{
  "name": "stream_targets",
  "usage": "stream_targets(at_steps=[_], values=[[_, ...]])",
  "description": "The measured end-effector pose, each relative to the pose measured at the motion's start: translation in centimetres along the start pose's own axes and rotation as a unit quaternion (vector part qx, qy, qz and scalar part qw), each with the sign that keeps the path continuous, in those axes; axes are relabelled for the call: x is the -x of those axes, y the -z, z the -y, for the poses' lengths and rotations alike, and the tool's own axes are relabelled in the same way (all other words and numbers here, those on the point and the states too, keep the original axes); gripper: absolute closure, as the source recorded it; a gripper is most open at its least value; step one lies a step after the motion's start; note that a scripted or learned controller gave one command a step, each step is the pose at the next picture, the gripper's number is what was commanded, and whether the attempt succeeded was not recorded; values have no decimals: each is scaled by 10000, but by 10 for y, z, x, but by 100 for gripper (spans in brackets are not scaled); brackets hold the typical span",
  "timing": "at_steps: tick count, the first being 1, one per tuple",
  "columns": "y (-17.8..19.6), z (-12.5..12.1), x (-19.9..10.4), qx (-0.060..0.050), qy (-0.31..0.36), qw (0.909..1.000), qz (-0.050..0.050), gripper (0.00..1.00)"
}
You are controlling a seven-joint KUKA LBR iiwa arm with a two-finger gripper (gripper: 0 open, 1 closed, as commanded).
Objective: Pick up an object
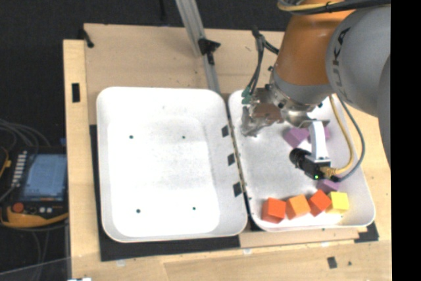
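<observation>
**Camera view: arm low over the right bin**

The grey arm point(342, 43) reaches in from the right above the right bin point(263, 161); the left bin point(164, 161) sits beside it. The gripper point(253, 122) hangs at the right bin's upper left corner; whether it is apart or together cannot be told. Along the near wall lie an orange block point(274, 209), a lighter orange block point(298, 206), a red-orange block point(320, 201) and a yellow block point(339, 201). A purple block point(297, 137) lies partly under the wrist.

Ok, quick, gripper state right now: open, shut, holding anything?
Gripper: low over the right bin, near its upper left corner; open or shut cannot be told, nothing seen held.
</observation>
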State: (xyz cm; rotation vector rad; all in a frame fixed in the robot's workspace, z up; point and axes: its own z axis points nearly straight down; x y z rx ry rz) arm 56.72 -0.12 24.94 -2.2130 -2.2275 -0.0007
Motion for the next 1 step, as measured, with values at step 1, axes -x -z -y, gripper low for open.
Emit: stream_targets(at_steps=[1], values=[[5,20,-49,-1,8,10000,-5,100]])
